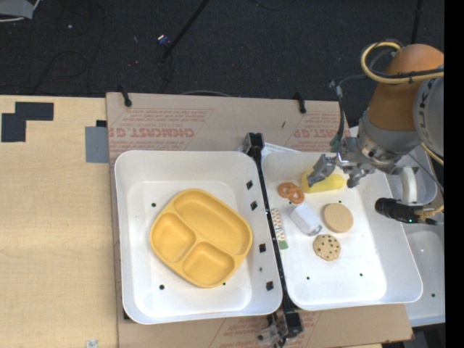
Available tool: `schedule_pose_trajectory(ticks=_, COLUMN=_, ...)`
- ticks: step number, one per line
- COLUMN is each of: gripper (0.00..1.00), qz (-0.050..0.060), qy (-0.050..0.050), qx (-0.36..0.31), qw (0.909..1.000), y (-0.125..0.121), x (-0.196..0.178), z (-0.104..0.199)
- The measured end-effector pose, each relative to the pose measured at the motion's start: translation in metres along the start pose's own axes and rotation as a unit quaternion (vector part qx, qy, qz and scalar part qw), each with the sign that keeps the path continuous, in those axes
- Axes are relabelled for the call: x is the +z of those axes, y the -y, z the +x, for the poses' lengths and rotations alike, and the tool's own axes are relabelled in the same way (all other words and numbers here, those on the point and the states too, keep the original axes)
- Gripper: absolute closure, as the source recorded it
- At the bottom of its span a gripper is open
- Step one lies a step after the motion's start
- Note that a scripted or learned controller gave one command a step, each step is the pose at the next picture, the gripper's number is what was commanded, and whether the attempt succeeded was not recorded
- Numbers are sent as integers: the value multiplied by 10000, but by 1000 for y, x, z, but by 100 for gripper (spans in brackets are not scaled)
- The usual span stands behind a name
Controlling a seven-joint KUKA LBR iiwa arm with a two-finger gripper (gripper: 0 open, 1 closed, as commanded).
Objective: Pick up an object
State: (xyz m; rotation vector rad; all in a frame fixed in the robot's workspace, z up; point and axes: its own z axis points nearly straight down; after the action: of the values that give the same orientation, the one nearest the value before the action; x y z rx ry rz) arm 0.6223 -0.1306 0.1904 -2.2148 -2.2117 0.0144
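My gripper (338, 174) hovers over the far part of the right bin (362, 285), its two fingers spread open. A yellow wedge-shaped piece (328, 184) lies just under and between the fingers; whether they touch it is unclear. Left of it sits a small brown pretzel (291, 191). A white cylinder (305, 219) lies nearer the bin's middle. Beside it is a plain tan round biscuit (338, 217), and in front of that a chocolate-chip cookie (327, 247).
The left bin (138, 194) holds a yellow divided plate (201, 236). A black divider rail (267, 223) runs between the bins. The arm's orange band and grey wrist (397, 114) stand over the right bin's far right corner.
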Motion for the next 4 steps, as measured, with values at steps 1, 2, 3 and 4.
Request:
schedule_pose_trajectory(ticks=1, gripper=0, qz=-68, qy=9, qx=-8, qw=10000, y=-3, x=-8, z=0)
schedule_pose_trajectory(ticks=2, gripper=0, qz=-39, qy=4, qx=-11, qw=10000, y=-5, x=36, z=2)
schedule_pose_trajectory(ticks=3, gripper=0, qz=-35, qy=-1, qx=-12, qw=10000, y=-2, x=98, z=9)
schedule_pose_trajectory(ticks=4, gripper=0, qz=-51, qy=4, qx=-2, qw=10000, y=-1, x=103, z=9)
